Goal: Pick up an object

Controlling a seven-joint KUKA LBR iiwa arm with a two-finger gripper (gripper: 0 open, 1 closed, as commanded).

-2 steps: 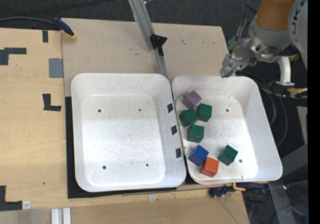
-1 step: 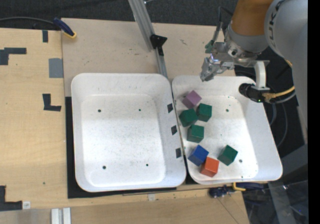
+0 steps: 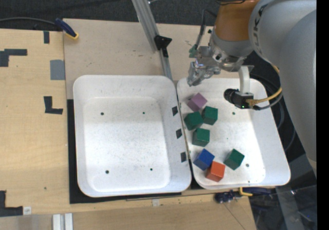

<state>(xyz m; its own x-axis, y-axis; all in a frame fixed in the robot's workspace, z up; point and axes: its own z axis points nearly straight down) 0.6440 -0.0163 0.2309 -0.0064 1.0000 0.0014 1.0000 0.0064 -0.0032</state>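
Camera view:
Gripper (image 3: 197, 79): above the right bin's (image 3: 257, 172) far corner, just beyond the purple block (image 3: 196, 102), likely lining up a grab; whether open or closed, I cannot tell.
Blocks, right bin: four green, one purple, one blue, one orange.
Left bin (image 3: 123, 82): no blocks.

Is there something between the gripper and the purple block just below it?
Nothing visible. The gripper hangs just above the purple block in the right bin, with bare bin floor between them; the green blocks lie beyond it.
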